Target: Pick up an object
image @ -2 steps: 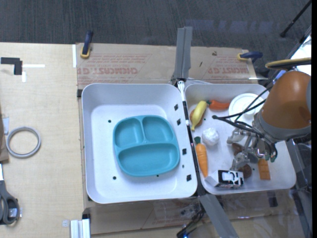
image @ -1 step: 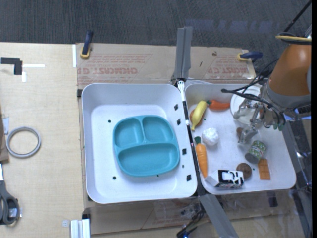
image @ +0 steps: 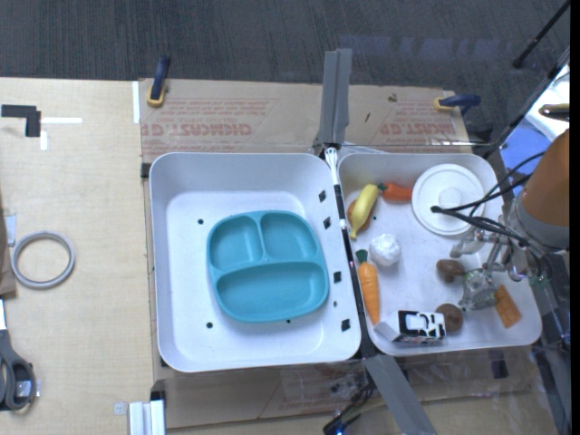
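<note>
step: we are lowering the gripper (image: 483, 275) into the right bin (image: 399, 166), near its right wall, toward the brown lump (image: 449, 267) and orange piece (image: 507, 310).
gripper state: cannot tell, too cluttered.
doing it well: we are judging a straight drop best, centred on one item.
clutter: white lid (image: 450, 198), carrot (image: 368, 287), banana (image: 363, 206), white ball (image: 385, 248), black-white box (image: 420, 325).
left bin (image: 172, 270): blue divided plate (image: 268, 265).

A roll of tape (image: 41, 259) lies on the tabletop (image: 82, 198) left of the bins, with scissors (image: 15, 379) nearer the lower left corner. Cardboard (image: 272, 116) lies under both bins, held by two clamps (image: 159, 80) at its far edge.
</note>
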